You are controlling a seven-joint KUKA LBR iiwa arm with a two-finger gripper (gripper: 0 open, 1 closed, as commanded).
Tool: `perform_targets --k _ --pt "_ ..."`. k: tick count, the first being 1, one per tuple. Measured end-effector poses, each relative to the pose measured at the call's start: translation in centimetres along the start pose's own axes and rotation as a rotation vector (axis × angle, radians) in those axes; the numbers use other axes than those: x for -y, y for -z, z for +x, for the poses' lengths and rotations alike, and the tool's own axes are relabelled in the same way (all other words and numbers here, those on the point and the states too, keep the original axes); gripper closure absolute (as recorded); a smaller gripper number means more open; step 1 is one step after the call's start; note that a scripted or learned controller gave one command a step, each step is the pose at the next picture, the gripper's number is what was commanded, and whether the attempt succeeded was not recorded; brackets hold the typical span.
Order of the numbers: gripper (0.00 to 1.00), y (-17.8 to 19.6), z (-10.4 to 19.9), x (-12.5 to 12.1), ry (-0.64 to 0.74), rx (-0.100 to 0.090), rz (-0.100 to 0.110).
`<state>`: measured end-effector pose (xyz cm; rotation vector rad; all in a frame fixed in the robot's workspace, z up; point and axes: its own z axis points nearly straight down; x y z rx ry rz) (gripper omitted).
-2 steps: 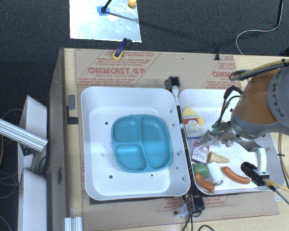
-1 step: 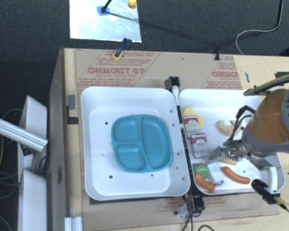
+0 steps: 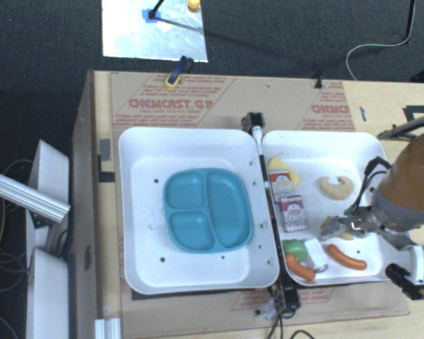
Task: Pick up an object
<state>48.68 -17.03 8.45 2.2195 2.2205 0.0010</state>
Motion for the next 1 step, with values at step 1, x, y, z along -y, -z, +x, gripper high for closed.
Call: perform_targets --k 1 --pt "0.00 -0.03 3.49 -0.02 0.002 -0.002 0.001"
